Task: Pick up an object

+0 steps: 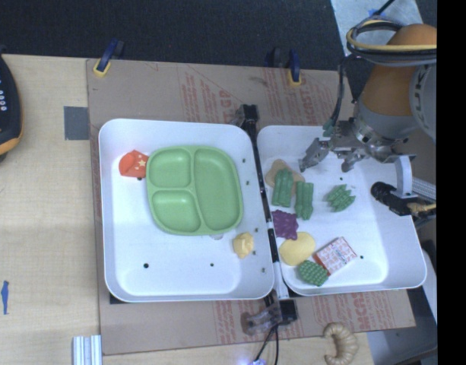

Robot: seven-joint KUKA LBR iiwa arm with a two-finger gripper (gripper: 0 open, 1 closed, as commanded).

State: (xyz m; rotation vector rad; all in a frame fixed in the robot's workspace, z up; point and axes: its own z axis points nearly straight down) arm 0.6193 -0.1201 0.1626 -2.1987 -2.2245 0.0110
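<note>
Camera view puts the pincer (pixel 329 152) over the back of the right bin (pixel 404 268), its dark fingers splayed wide with nothing between them; it touches no toy that you can make out. Your choices lie just in front of it in that bin: two green ridged pieces (pixel 293 195) standing side by side, a small green leafy piece (pixel 340 198) off on its own, a purple piece (pixel 284 223), a yellow lump (pixel 296 248) and a red-and-white card (pixel 337 254) nearer the front. To do this step well, go for the leafy piece, I'd judge; it sits apart from its neighbours, so the fingers can straddle it cleanly; centre over it before you descend, and close only once both fingers flank it; the crowded pieces by the bin's left wall risk a glancing grip.
</note>
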